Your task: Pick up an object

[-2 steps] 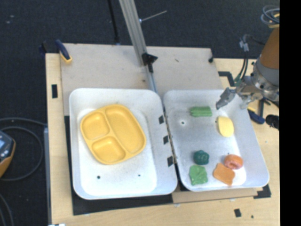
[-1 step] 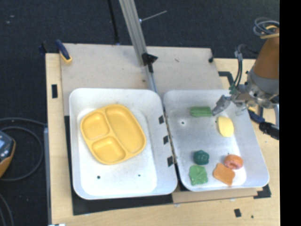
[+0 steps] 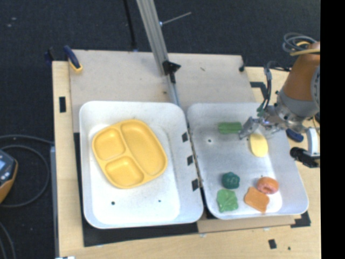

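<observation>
The right bin [image 3: 213,155] holds a green block [image 3: 229,128] near its back, a pale yellow lemon-shaped piece [image 3: 259,145], a dark green lump [image 3: 230,180], a light green piece [image 3: 227,200], an orange block [image 3: 256,199] and a reddish-orange round piece [image 3: 267,185]. My gripper [image 3: 257,127] hangs over the back right part of this bin, just above the yellow piece and right of the green block. I see nothing clearly between its fingers.
The left bin [image 3: 97,198] carries a yellow three-compartment tray [image 3: 129,153]. A slanted metal pole [image 3: 153,34] rises from the bench behind the bins. A blue and yellow clamp [image 3: 73,58] sits at the bench's back left corner.
</observation>
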Controlling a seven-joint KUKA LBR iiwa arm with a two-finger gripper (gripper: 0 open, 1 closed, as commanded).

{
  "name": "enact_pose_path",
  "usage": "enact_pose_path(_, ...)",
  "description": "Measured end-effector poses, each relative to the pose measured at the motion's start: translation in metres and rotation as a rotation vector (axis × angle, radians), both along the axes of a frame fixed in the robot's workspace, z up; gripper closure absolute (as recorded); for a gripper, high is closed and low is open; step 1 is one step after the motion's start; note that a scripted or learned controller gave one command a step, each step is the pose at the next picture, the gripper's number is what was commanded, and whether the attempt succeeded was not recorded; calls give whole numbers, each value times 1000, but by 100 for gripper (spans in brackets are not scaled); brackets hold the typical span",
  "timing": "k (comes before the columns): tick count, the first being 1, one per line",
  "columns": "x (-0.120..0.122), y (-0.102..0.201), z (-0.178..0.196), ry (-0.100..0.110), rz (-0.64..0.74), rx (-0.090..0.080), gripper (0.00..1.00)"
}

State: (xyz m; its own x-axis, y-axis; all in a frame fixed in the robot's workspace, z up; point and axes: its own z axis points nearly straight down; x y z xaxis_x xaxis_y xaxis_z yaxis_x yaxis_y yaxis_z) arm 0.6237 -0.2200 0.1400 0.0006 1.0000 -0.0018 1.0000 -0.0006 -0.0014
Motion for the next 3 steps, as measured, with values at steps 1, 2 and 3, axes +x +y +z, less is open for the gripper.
enact_pose_path(1,3,-2,-35,-12,0,-5,0)
enact_pose_path(2,4,-3,-23,-15,0,-7,100)
enact_pose_path(3,8,1,23,-8,3,-1,100)
